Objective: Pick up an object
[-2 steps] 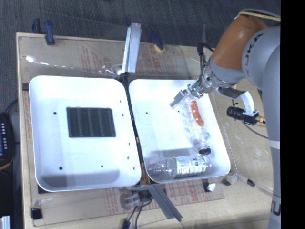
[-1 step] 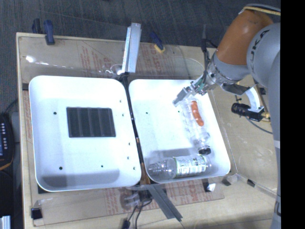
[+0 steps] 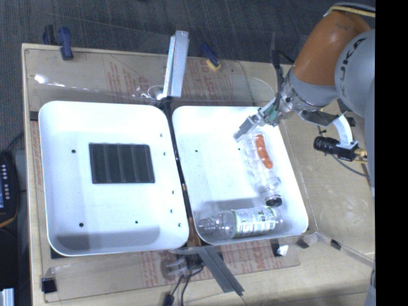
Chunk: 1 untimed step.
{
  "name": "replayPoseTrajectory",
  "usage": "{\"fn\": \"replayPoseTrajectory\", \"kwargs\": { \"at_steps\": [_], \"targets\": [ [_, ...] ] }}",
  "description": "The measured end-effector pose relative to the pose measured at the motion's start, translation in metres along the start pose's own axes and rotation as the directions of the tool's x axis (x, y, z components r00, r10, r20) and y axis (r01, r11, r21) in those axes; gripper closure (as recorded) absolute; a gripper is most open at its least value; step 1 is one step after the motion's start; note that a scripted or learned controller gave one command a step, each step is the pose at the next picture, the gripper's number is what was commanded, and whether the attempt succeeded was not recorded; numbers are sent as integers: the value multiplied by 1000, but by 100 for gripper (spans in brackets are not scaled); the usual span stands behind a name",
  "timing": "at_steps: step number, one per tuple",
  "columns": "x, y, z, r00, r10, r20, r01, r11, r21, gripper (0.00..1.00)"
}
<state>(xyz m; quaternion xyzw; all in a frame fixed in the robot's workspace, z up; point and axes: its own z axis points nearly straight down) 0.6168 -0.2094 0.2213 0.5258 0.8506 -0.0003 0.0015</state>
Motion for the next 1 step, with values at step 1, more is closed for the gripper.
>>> {"fn": "replayPoseTrajectory", "kwargs": {
  "at_steps": [1],
  "targets": [
    [-7, 13, 25, 999, 36, 1, -36, 999, -1, 0]
  ]
}}
